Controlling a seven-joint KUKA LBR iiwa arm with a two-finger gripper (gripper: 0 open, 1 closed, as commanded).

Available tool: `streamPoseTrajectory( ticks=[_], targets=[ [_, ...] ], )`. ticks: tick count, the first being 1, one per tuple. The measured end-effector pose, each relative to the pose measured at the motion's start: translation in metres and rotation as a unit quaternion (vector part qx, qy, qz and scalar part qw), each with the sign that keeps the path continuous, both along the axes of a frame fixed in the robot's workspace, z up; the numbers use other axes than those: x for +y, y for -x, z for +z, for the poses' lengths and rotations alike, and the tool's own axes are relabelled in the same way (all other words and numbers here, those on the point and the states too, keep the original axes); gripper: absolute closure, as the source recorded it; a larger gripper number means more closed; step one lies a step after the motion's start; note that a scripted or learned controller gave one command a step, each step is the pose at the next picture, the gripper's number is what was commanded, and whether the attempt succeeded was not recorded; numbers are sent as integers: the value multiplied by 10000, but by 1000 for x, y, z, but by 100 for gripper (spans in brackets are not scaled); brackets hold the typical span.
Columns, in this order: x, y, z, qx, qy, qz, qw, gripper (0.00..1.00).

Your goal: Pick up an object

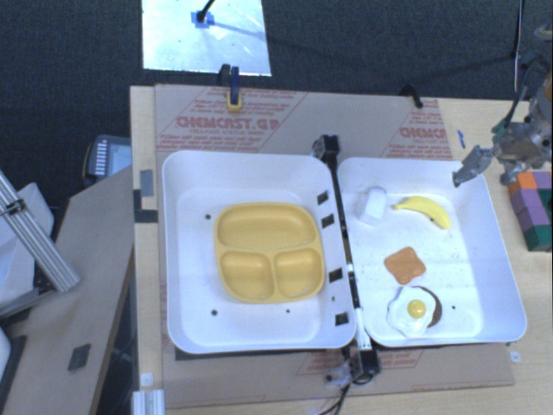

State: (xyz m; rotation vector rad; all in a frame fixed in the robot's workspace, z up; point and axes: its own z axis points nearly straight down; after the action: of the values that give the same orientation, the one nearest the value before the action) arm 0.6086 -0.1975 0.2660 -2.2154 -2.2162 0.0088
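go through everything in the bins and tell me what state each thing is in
Tray: upright in the left bin, its three compartments bare.
Banana: lying flat, right bin, near the back.
White cup: lying left of the banana.
Toast: flat, mid-bin.
Fried egg: flat, yolk up, near the front.
Tool: above the right bin's back right corner, holding nothing.

Two shallow white bins are sitting side by side on the bench, the left bin (186, 232) carrying a single yellow divided plate (268, 251) with three compartments near its middle. The right bin (488, 258) is holding four things: one banana (425, 209) and one small white object (373, 204) toward its far edge, one orange toast slice (404, 264) near its centre, and one fried egg (413, 311) lying by its near edge.
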Motion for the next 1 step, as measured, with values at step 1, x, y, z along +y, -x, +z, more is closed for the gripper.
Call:
streamPoseTrajectory(
  ticks=[1],
  targets=[
    [1,-2,7,-58,12,16,10000,0]
  ],
)
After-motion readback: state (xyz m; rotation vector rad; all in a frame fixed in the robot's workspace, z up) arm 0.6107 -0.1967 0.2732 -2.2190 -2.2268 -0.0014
